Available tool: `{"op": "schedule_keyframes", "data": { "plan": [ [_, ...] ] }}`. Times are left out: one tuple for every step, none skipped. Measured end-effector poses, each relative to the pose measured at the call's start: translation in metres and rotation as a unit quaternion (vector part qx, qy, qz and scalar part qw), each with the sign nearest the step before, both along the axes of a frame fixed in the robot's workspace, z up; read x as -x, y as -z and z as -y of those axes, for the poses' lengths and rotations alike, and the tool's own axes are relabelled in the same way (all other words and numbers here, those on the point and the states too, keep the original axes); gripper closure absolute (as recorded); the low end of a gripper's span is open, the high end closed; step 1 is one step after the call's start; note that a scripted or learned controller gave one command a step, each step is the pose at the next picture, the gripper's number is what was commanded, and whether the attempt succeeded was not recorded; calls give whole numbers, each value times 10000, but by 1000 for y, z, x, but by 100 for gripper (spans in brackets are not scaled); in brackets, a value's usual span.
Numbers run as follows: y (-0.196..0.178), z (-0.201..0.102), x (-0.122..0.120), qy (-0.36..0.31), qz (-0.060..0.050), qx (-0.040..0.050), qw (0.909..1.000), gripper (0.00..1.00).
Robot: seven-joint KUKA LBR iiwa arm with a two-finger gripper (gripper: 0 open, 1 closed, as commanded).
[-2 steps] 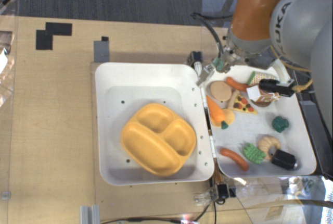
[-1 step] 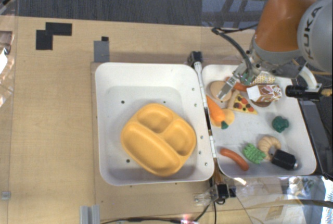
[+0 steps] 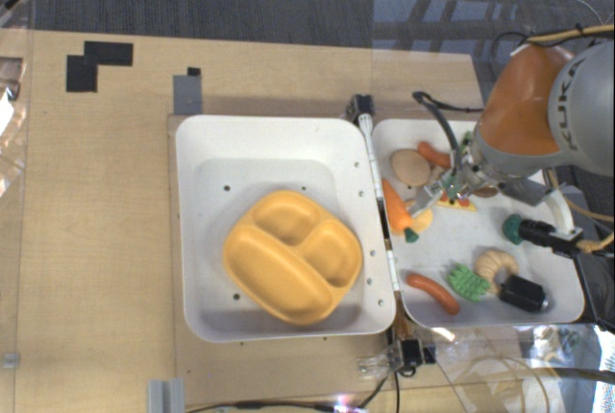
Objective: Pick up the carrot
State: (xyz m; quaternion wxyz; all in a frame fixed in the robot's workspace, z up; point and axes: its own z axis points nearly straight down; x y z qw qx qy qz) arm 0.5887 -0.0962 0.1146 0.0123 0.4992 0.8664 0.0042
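The carrot is orange with a small green top. It lies along the left wall of the right bin, pointing up and left. My gripper comes in from the right at the end of the grey and orange arm. Its tip sits just right of the carrot's middle, very close to it or touching it. From this slant I cannot see whether the carrot is held.
The left bin holds a yellow divided plate. The right bin also has a beige round item, two red sausages, a green piece, a bread roll, and dark objects.
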Motion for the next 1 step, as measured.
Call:
{"op": "schedule_keyframes", "data": {
  "plan": [
    [21, 5, -10, 677, -24, -25, 9977, 0]
  ]
}}
